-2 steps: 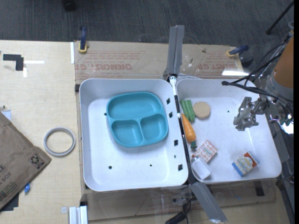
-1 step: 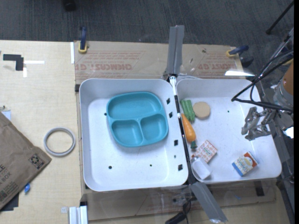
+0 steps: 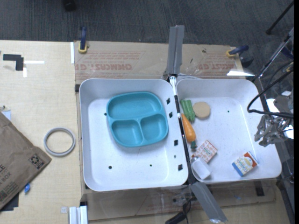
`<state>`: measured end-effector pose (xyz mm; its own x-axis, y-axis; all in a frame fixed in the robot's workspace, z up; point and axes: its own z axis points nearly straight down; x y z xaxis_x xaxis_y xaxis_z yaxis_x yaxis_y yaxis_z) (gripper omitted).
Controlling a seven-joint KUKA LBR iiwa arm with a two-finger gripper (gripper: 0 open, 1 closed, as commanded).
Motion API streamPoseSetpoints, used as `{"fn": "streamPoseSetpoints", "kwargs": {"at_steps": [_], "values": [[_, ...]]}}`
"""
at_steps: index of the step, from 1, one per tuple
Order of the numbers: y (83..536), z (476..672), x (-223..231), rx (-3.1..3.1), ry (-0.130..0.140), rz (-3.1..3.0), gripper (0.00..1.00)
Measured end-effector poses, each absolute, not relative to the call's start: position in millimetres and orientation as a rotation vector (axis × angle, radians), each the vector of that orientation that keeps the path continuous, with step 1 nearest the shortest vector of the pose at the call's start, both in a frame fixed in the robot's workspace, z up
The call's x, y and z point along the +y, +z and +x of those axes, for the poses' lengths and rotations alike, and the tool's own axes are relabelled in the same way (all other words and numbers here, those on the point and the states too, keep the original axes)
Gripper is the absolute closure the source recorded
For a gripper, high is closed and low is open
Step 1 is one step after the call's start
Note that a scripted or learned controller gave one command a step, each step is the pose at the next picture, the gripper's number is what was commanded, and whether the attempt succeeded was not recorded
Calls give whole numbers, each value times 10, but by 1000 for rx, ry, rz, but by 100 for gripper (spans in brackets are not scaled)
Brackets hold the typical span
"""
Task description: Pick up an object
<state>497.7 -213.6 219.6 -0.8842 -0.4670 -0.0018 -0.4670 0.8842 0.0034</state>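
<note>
Gripper: the gripper [image 3: 268,133] hangs at 3 o'clock over the right bin's [image 3: 224,104] outer rim — whether it is open or closed cannot be told, and nothing shows in its grasp.
Right bin: carrot [image 3: 188,128] and green vegetable [image 3: 187,109] along the 9 o'clock wall, tan round piece [image 3: 202,110] beside them; small packet [image 3: 207,151] and white cup [image 3: 201,169] toward 7 o'clock; blue-and-orange carton [image 3: 245,164] at 5 o'clock.
Left bin: the left bin [image 3: 93,139] holds a teal divided tray [image 3: 137,119] near its centre.
Bench: tape ring [image 3: 59,141] — at 9 o'clock, outside the bins.
</note>
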Motion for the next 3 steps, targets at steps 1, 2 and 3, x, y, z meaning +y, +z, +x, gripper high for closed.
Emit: {"fn": "streamPoseSetpoints", "kwargs": {"at_steps": [1,2,3], "values": [[2141,4934,-2217,2916,8,-1166,100],[2267,5135,-1428,3014,5,-881,100],[2209,4913,-1671,2938,8,-1115,100]]}}
